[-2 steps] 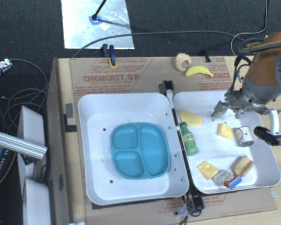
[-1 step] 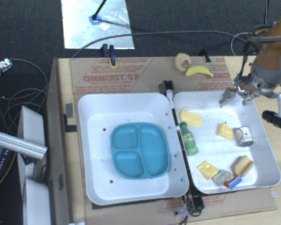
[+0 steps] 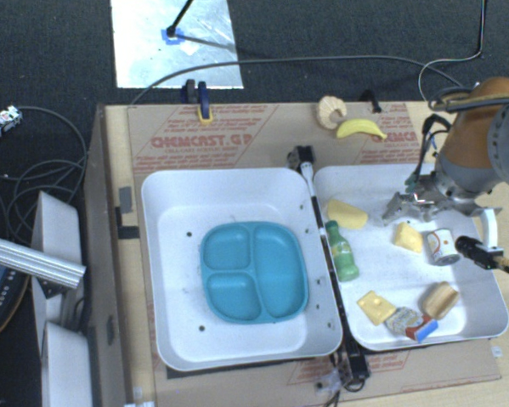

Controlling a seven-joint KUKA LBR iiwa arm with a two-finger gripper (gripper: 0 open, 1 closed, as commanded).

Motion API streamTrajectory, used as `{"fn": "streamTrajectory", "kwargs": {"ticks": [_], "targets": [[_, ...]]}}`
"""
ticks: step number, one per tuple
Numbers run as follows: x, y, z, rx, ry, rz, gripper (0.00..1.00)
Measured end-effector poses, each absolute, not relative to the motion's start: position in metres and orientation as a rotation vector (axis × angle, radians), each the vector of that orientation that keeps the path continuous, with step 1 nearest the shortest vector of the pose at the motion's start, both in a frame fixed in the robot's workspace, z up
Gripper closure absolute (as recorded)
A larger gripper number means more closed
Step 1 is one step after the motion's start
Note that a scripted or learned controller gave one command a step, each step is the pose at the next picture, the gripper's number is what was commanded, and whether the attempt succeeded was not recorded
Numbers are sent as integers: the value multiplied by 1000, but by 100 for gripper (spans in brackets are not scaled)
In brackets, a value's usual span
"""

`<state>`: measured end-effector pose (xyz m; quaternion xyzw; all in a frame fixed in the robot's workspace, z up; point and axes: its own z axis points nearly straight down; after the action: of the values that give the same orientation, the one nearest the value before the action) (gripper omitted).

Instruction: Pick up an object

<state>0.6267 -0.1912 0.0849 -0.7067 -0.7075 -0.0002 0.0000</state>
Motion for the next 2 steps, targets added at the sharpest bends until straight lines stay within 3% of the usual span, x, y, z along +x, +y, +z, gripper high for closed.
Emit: {"fn": "streamTrajectory", "kwargs": {"ticks": [1, 2], "targets": [[594, -200, 135, -2223, -2224, -2, 0], [591, -155, 149, -2217, -2227, -2, 0]]}}
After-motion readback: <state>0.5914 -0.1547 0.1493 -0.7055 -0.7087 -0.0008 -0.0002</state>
